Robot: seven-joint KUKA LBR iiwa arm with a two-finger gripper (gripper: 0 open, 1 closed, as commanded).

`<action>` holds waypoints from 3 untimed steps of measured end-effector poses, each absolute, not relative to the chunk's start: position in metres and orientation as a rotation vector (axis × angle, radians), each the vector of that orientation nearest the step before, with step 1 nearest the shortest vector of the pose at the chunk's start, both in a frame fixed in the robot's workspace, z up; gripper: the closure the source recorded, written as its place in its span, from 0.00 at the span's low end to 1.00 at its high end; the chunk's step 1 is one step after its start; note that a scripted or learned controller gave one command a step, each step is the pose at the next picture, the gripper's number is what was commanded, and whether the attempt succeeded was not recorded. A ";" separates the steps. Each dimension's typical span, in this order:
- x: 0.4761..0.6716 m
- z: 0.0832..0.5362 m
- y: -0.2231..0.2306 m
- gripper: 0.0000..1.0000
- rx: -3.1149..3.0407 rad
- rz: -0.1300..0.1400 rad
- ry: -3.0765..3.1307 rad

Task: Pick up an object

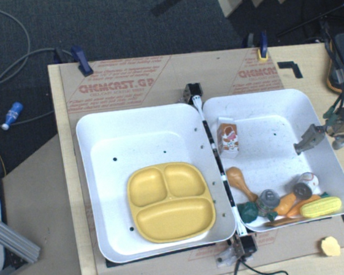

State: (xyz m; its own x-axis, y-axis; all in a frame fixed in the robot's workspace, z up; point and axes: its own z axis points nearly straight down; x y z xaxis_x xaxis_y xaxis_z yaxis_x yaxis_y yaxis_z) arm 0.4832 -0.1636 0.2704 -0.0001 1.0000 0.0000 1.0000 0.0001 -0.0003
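We are reaching in from the right, and the gripper is hanging over the right edge of the right bin, near its middle and well apart from anything we could pick. At this slant the tip is reading as one grey wedge, so we cannot tell how its fingers are standing, and we are seeing nothing held there.

The things on offer are lying in the right bin. A small carton is standing alone near the divider, with bare floor on all sides. A tan drumstick-like toy is lying just below it, and a crowded heap is sitting along the near wall: a green piece, a grey piece, an orange carrot-like piece, a small ball and a yellow corn cob, most of them touching or overlapping. The left bin is holding a yellow divided plate.

To do this step well, we are favouring an isolated target. The carton probably gives the cleanest approach, since nothing is crowding it. We are aiming to centre over it, line up across its narrow side, and come straight down. The heap is riskier: a finger may land on a neighbour and push the pile against the wall.
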 end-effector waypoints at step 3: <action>0.504 0.086 -0.102 0.00 -2.237 0.005 -2.220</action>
State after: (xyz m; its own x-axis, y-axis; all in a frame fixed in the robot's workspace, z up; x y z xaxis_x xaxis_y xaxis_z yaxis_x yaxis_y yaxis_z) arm 0.5035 -0.1024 0.0861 0.0078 0.9999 -0.0094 1.0000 -0.0077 0.0053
